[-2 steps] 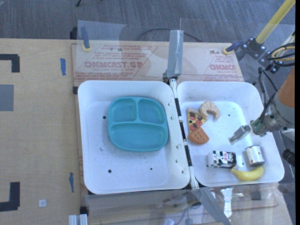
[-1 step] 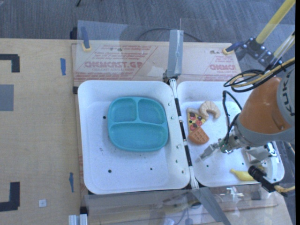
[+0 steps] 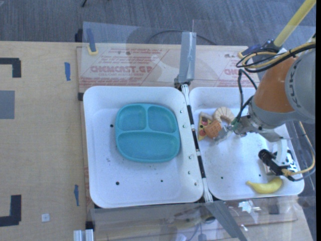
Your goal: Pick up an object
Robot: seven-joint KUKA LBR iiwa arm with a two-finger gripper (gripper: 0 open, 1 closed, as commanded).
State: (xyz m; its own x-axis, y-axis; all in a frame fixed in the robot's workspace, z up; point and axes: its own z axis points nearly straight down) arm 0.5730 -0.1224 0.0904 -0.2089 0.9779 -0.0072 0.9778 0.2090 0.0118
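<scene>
Noting end effector (image 3: pixel 234 127) low inside the bin (image 3: pixel 230 167) nearer the arm, at the edge of a small huddle of toys. Cannot tell whether apart or together: blurred, and partly masked by the wrist. Nothing visibly clamped.

Layout around it:
- Orange toy (image 3: pixel 214 129) closest, touching or nearly so, on the side toward the divider between bins.
- Flat red-and-yellow piece (image 3: pixel 203 124) just beyond the orange toy, against the bin wall.
- Pale bun (image 3: pixel 223 115) just beside the end effector toward the far rim, pressed up to the orange toy.
- Banana (image 3: pixel 265 186) well apart, toward the near rim, lying alone.
- Teal plate (image 3: pixel 148 133) farther off again, past the divider in the other bin (image 3: pixel 100 174).

Risks, judged from this layout:
- Crowding. Three toys packed together; a close here likely to catch the edges of two at once, or to pinch none and squirt the orange toy sideways.
- Shoving rather than gripping. Any sideways drift toward the divider apt to press the huddle tighter against the wall, with less room to get around anything.
- Flat piece probably hardest of the lot: low, tight to the wall, little to bite on.
- Rounded shapes, likely smooth plastic: prone to slipping out on the lift if caught off-centre.
- Wall near: possible scrape or snag on the divider.
- Banana probably the safer target, given clear space all round.
</scene>
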